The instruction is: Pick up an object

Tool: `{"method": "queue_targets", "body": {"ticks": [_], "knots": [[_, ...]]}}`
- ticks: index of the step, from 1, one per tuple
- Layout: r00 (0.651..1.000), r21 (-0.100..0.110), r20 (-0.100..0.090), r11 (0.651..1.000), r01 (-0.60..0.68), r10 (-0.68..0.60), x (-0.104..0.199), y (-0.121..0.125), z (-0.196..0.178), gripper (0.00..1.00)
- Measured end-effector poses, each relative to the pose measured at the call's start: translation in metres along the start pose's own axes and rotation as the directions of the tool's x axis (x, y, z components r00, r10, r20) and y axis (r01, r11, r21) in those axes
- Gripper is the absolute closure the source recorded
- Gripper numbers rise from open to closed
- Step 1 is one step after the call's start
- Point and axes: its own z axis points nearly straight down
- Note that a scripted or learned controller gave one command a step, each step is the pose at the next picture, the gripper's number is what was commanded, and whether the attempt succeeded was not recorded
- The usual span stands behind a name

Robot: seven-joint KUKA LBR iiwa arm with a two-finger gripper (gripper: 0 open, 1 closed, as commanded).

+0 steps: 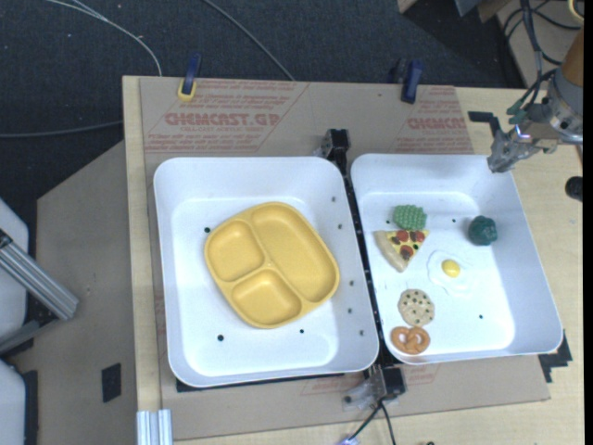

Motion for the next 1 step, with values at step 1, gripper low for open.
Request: {"method": "queue_targets", "body": {"ticks": [1], "knots": [[1.000,0.004,-0.001,1.000,0.000,0.000,-0.0004,0.0012,-0.0176,1.00]]}}
